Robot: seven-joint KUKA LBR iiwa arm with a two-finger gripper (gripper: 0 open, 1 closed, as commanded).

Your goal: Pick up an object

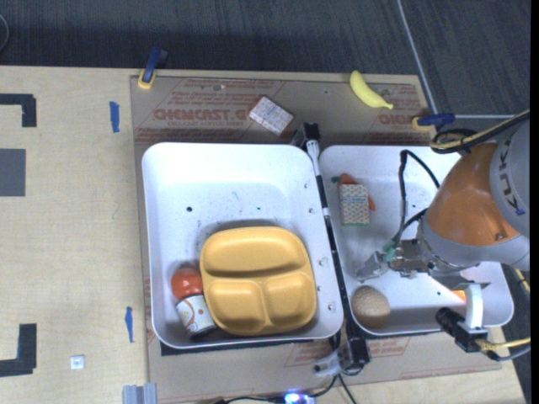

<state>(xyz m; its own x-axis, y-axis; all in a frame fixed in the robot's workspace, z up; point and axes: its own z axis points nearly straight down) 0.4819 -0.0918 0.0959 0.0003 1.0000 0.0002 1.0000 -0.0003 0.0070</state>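
My gripper (pixel 376 265) hangs low over the middle of the right bin (pixel 497 308), reaching in from the right below the orange wrist band. A brown egg-shaped object (pixel 370 304) lies just in front of it, near the bin's front left corner. A small patterned box (pixel 354 203) stands at the back left of this bin, with a little orange piece (pixel 346 178) behind it. Another orange piece (pixel 455 294) peeks out beneath the arm. In the left bin (pixel 227 171) sit a yellow compartment tray (pixel 256 277) and a red and white can (pixel 190 300).
On the cardboard behind the bins lie a yellow banana (pixel 369 90) and a small checked box (pixel 269 114). Blue clamps (pixel 152 64) hold the cardboard's corners. A black cable (pixel 414 194) loops over the right bin next to the arm.
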